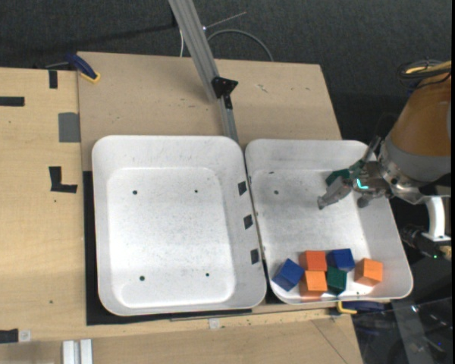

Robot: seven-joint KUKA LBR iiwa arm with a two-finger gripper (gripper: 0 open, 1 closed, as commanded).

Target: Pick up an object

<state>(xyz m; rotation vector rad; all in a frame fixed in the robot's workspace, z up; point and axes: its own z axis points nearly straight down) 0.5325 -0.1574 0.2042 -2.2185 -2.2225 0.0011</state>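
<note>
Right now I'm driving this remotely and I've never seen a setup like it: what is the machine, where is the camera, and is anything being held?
You are seeing one picture from a camera fixed above the bench, looking down at a slant. The grey and orange shape at the right edge is a robot arm; its gripper hangs over the middle of the right bin, apart from the blocks, and nothing sits between its fingers. Two shallow white bins stand side by side on a wooden bench. The left bin is beside it. The blocks are clustered at the near end of the right bin: two orange blocks, another orange block off to the right, two blue blocks, and a green block.
</note>
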